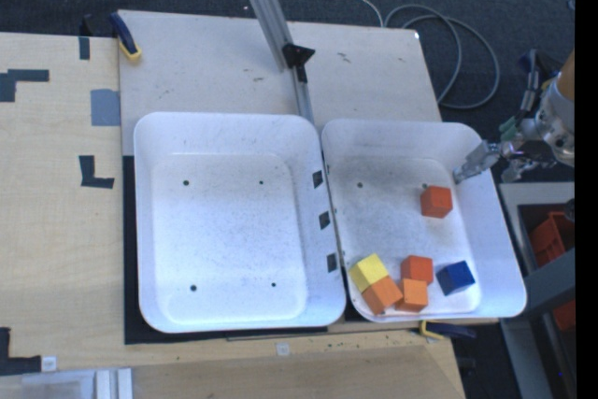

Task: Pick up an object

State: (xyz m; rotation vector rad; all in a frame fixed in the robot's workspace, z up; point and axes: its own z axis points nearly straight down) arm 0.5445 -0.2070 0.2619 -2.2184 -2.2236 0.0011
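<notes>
Dark carpet lies behind the pale bench, where two white bins sit side by side. From above, the right bin holds an orange block alone near its right wall, and a yellow block, three more orange blocks and a blue block clustered at its near edge. The gripper hangs over that bin's right rim, apart from every block; I cannot tell how it is set.
</notes>
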